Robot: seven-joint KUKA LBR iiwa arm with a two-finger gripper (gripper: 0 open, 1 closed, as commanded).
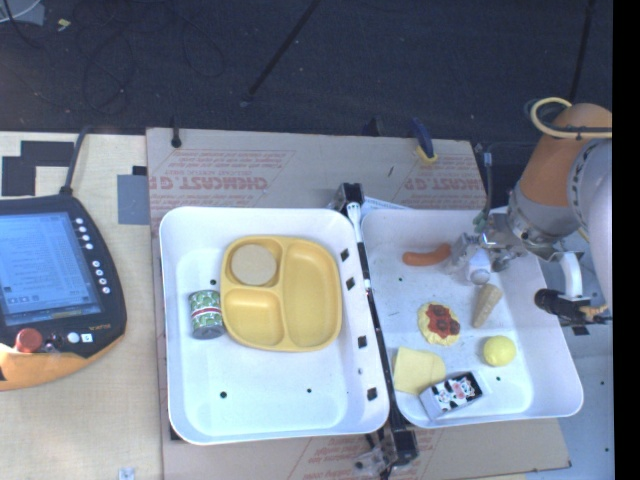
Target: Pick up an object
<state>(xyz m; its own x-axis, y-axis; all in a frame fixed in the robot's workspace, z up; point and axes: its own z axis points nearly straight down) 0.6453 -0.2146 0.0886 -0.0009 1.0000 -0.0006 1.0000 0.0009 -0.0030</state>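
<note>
My gripper (481,256) hangs over the upper right part of the right bin (560,388), open, with nothing held between its fingers. A tan ice-cream cone (485,303) lies just below it. An orange sausage (427,257) lies to its left. Further down the bin are a small pizza (440,323), a yellow lemon (498,350), a pale yellow cheese wedge (418,370) and a black-and-white carton (452,392).
The left bin (260,408) holds a yellow divided plate (300,298) with a tan round cookie (253,264) in one compartment, and a small can (206,313) beside it. A tablet-like pendant (50,268) lies at the far left of the bench.
</note>
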